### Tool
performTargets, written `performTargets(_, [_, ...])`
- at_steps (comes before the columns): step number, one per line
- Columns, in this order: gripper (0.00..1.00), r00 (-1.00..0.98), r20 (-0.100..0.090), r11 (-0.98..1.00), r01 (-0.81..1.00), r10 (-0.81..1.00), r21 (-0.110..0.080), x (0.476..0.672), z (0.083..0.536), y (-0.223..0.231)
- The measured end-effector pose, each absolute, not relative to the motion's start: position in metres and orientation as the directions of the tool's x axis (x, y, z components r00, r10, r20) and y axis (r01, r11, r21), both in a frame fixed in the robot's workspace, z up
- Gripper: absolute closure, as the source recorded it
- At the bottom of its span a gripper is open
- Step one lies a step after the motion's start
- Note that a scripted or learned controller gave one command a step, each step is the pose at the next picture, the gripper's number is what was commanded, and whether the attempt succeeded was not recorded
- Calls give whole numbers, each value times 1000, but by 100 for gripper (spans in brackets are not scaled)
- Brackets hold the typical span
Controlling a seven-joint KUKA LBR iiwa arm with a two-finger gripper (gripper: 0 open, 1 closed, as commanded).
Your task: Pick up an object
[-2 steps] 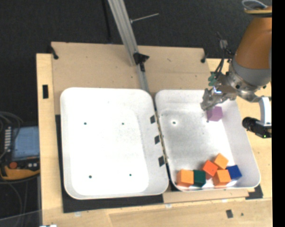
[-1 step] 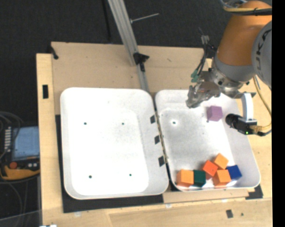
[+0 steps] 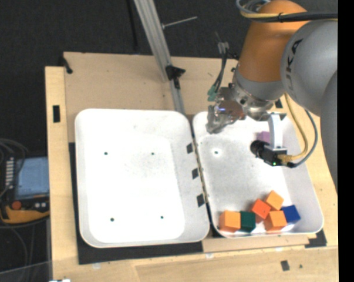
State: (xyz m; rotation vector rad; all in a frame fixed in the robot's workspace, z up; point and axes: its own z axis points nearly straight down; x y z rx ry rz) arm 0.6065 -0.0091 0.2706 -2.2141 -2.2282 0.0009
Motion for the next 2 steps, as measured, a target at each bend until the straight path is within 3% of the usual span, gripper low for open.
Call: performTargets(2, [100, -7, 0, 7, 1000, 1000, 2, 628, 253, 89])
